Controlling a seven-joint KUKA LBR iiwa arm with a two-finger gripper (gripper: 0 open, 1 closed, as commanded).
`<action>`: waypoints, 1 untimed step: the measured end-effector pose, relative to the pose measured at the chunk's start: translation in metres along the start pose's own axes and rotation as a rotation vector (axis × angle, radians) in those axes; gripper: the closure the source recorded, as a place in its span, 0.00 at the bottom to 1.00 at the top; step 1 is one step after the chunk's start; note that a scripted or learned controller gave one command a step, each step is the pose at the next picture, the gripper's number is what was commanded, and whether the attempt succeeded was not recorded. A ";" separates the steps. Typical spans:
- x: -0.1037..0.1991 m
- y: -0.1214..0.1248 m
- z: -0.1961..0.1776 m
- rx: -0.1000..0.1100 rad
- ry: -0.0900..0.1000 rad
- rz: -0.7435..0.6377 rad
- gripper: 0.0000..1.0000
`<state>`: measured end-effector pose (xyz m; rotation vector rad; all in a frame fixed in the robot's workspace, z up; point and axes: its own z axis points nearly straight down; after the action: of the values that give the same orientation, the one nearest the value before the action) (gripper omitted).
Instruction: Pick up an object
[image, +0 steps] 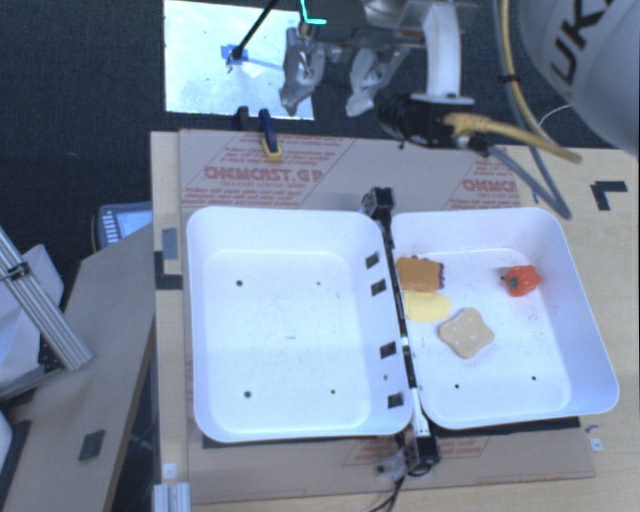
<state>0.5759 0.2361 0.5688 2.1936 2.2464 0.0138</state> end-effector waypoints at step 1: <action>0.001 0.000 -0.012 -0.003 0.001 -0.004 1.00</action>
<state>0.5758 0.2367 0.5804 2.1887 2.2499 0.0185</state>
